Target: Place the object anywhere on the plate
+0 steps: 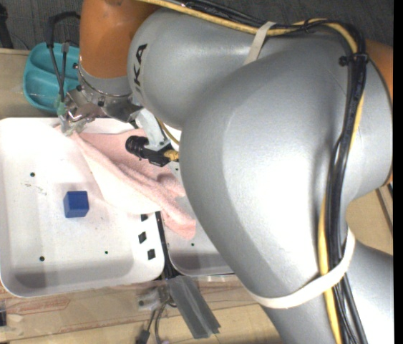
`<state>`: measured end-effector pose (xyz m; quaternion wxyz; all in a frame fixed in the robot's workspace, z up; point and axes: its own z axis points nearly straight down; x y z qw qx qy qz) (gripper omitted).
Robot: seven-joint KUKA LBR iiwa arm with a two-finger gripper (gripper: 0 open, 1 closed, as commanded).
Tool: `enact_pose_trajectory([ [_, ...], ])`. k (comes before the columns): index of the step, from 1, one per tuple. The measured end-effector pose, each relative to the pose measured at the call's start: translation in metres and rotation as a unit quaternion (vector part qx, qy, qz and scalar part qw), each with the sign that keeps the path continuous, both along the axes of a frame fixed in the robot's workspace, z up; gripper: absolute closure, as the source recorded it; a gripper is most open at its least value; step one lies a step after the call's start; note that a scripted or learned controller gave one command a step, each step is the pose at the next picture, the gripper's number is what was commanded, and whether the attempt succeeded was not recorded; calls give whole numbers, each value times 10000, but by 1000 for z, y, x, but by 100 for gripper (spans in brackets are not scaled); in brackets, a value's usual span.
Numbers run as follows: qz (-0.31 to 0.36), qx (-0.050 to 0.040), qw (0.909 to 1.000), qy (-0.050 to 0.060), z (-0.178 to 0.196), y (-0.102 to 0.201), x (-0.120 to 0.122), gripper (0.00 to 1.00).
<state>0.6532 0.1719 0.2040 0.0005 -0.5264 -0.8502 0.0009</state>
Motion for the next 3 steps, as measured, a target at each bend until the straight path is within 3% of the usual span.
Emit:
enact_pose_trajectory([
  [1,1186,4,9929,13,-24,5,2,100],
  [2,1803,4,9836,12,-29,-27,-3,100],
  [3,2167,4,9762,8,-12,16,-32,100],
])
